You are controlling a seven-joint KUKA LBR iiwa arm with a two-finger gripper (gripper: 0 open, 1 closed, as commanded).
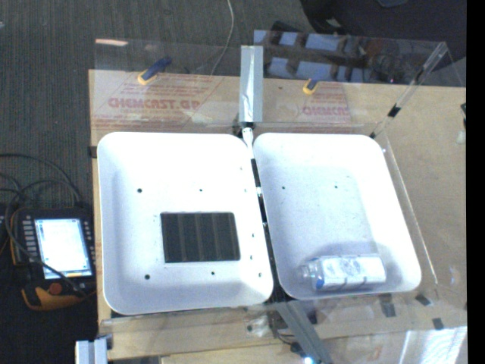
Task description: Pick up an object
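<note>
A dark ribbed rectangular pad (pixel 200 236) lies flat in the left white bin (pixel 129 173), toward its front middle. A crumpled clear plastic bottle with a pale label and a blue cap end (pixel 345 271) lies on its side in the right white bin (pixel 326 165), near that bin's front right corner.
A clear plastic shield (pixel 341 82) stands behind both bins, with a grey post (pixel 251 86) between them. A handheld control pendant with a lit screen (pixel 57 247) lies on the floor at the left. The wooden bench (pixel 439 173) extends to the right of the bins.
</note>
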